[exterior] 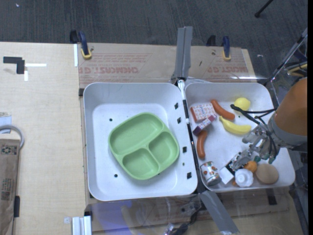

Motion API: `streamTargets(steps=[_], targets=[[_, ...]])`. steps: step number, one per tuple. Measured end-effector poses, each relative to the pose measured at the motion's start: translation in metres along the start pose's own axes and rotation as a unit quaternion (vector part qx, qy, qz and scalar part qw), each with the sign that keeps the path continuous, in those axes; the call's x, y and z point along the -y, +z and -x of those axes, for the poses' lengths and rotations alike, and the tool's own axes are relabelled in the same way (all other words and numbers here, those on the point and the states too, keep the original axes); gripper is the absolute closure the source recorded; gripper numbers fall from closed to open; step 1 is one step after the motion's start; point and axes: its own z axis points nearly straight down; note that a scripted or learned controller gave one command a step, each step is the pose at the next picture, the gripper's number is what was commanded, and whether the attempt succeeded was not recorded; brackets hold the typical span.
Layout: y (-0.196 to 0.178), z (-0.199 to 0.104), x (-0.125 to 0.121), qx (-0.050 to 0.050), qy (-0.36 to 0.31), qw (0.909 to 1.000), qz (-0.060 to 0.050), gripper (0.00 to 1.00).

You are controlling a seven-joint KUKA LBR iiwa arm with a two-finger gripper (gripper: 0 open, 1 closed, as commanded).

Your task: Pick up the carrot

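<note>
In the right bin (274,102), a tapered orange piece that looks like the carrot (201,145) lies lengthwise near the left wall. A redder, sausage-like piece (222,110) lies further back. My gripper (242,160) reaches in from the right and hangs low over the bin's front right part, well to the right of the carrot. Its tip is beside a small orange rounded thing (251,166), which is partly hidden. Nothing shows held in the gripper.
The left bin (93,131) holds a green divided plate (143,146). Around the gripper lie a banana (234,127), a lemon (242,103), a red and white box (202,112), a can (209,172), a white object (243,179) and a tan egg-shaped thing (267,174).
</note>
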Motion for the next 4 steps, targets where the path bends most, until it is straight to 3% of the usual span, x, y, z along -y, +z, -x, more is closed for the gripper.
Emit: streamTargets(steps=[1, 2, 3, 4], targets=[[-0.056, 0.017, -0.005, -0.015, -0.089, 0.9959, -0.009, 0.0], [0.004, 0.036, 0.025, -0.013, -0.059, 0.9981, -0.009, 0.0], [0.008, 0.025, 0.041, -0.002, -0.241, 0.9706, -0.004, 0.0], [0.004, 0.022, 0.042, -0.009, -0.24, 0.9708, -0.005, 1.0]])
